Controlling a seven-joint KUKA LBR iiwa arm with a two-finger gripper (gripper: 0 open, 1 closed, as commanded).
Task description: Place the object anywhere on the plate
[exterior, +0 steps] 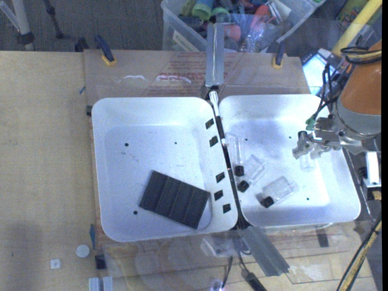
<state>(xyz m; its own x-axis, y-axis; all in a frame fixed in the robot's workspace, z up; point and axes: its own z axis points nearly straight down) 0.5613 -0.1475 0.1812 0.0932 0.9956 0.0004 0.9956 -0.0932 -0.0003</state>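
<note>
Clear plastic objects are what I see in the right bin (pixel 339 208): one transparent piece with a black end (pixel 276 191) lies near the bin's front, another clear piece (pixel 250 167) sits just beside the divider, along with a few small black bits. Which of them is meant I cannot tell. My plate, a dark ribbed rectangle (pixel 174 199), lies flat and tilted in the left bin (pixel 109 162), toward its front, well apart from the clear pieces. My gripper (pixel 306 149) hangs over the right bin's right half, above and to the right of the pieces. I cannot tell how its jaws stand from this angle.
</note>
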